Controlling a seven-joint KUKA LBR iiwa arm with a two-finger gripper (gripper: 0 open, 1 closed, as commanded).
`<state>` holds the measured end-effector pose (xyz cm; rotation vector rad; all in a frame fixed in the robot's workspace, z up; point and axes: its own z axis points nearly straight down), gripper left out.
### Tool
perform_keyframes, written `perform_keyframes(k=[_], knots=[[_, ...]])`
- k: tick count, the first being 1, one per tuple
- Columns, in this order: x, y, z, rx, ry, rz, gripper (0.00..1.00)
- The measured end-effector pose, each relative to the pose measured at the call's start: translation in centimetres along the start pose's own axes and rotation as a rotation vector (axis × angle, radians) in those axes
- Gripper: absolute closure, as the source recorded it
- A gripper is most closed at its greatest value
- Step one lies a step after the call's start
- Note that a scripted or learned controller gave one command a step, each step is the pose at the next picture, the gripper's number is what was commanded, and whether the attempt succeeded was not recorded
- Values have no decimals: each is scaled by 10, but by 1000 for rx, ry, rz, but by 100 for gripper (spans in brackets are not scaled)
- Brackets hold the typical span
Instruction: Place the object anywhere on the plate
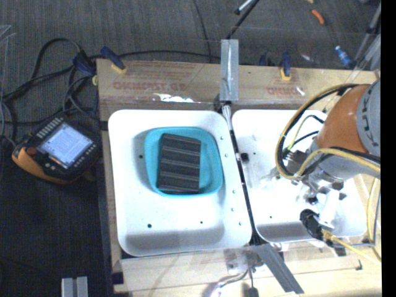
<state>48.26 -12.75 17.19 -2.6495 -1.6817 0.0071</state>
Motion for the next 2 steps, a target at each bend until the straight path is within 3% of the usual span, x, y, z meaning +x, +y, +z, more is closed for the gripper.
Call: perform_keyframes(k=[1, 2], knots=[[17, -9, 58, -14, -12, 42, 0], [-55, 29, 77, -12, -1, -245, 0]])
